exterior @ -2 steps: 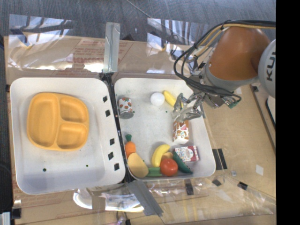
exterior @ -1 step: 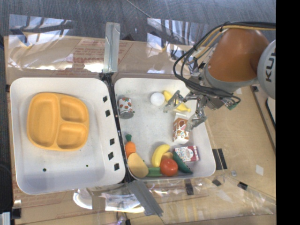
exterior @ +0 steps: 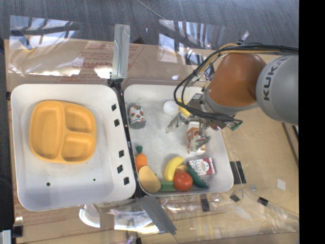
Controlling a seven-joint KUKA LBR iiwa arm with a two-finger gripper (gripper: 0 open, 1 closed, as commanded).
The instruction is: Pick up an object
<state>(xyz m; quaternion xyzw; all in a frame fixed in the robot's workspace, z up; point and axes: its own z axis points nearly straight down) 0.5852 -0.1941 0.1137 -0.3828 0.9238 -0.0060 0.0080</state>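
Orange-yellow divided plate (exterior: pixel 62 132) in the left bin (exterior: pixel 20 136), three compartments, lying flat near that bin's middle. Grey arm (exterior: pixel 277 88) in from the right, orange band (exterior: pixel 233 80) above the wrist, black cables looped over it. Tool (exterior: pixel 189 130) low over the back half of the right bin (exterior: pixel 223 151), partly hidden under the wrist; how wide it stands, cannot tell.

Red-and-white packet (exterior: pixel 196 139) directly beneath the tool, tilted, roughly at the middle of the right bin's right side; whether gripped or merely lying there, cannot tell. Small yellow piece (exterior: pixel 184 111) just behind the tool, half covered by it. White ball (exterior: pixel 170 106) near the bin's back wall, just left of that piece. Patterned tin (exterior: pixel 136 116) on its side close to the bin's left wall, well apart from the tool.

Toy food crowded along the front of the right bin: carrot (exterior: pixel 141 160) with green top against the left wall; tan-yellow slice (exterior: pixel 149 179) in the front left corner; banana (exterior: pixel 173 166) curved beside it; red tomato (exterior: pixel 183 181) touching the banana's lower end; green vegetable (exterior: pixel 199 181) just right of the tomato; small red carton (exterior: pixel 201 165) flat behind that vegetable, near the packet but apart from it.

Brown counter (exterior: pixel 264 161) under both bins, clear plastic sheeting over it.
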